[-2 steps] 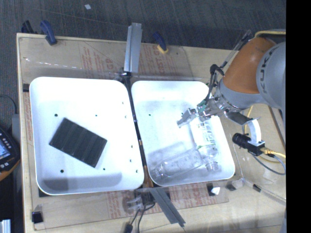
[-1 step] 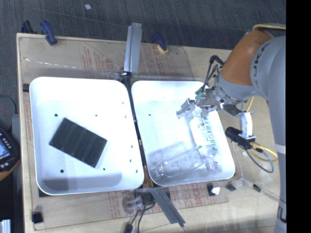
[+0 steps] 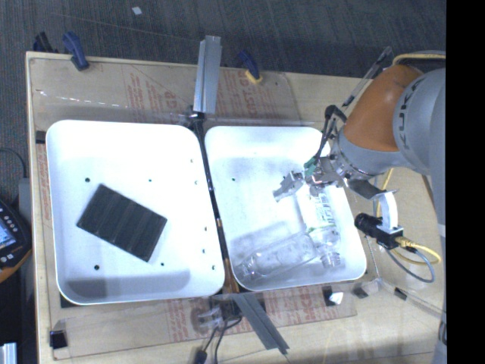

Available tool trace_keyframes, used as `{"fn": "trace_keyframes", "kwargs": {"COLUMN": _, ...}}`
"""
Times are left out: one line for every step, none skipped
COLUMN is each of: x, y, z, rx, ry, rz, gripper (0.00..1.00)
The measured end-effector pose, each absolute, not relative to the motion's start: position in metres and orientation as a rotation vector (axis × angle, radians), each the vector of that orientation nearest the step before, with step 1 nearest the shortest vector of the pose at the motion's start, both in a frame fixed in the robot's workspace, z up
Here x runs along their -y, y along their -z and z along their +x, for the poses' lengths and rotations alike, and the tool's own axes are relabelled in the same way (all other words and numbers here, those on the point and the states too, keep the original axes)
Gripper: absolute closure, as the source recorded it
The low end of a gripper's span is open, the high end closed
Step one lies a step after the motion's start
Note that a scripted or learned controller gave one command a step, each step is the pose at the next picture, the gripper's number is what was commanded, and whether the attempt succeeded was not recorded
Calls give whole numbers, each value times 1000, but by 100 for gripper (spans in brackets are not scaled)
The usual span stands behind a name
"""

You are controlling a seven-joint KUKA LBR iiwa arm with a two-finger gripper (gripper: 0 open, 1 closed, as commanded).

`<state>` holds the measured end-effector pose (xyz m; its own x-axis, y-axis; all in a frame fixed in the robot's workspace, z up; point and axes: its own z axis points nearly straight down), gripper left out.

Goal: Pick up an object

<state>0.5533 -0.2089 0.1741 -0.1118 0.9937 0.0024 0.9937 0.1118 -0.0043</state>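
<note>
While one pad (image 3: 122,222) lies left, two bottles (image 3: 280,258) lie right.

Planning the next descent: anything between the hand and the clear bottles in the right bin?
Nothing visible. The hand hangs over the right bin, up-left of the bottles. The black pad lies in the left bin, out of the way.

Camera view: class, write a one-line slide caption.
Grey arm's gripper above the right white bin holding clear plastic bottles; dark ribbed rectangular pad in the left white bin.
</note>
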Motion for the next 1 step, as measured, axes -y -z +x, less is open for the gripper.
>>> {"fn": "trace_keyframes", "kwargs": {"x": 209, "y": -181, "z": 555, "rx": 2401, "ry": -1, "rz": -2028, "gripper": 0}}
